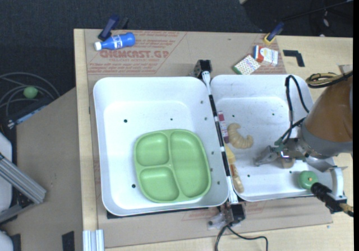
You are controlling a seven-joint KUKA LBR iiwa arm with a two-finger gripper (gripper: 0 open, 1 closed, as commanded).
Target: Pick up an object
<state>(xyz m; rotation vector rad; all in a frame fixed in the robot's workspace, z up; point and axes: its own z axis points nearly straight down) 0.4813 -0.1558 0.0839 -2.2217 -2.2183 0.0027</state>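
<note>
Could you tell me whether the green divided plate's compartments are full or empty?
Empty. The green divided plate in the left bin shows bare green in all three compartments.

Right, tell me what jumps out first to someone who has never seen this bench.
The light green divided plate stands out first, lying in the left bin. Next comes the grey arm with its orange band, reaching into the right bin with its gripper low beside a tan croissant-shaped piece. Outside the bins, a blue and white bottle lies on the bench's far left corner.
</note>
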